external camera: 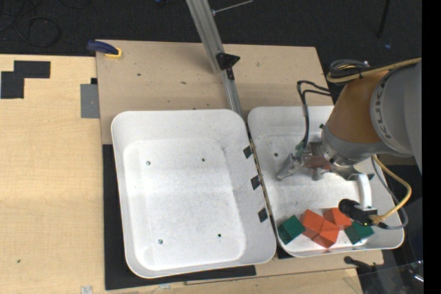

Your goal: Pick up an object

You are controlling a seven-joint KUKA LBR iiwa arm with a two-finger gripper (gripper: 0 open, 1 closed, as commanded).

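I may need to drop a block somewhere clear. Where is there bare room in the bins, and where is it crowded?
The left bin shows bare white floor from wall to wall. In the right bin, the far part near the divider is bare. Its near corner is crowded: orange blocks and green blocks cluster there, with the gripper just beyond them.

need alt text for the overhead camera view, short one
A grey robot arm with an orange band reaches from the right over the right shallow white plastic bin, its tool low above the bin floor. Orange blocks and green blocks cluster in that bin's near corner, beside the left white bin.
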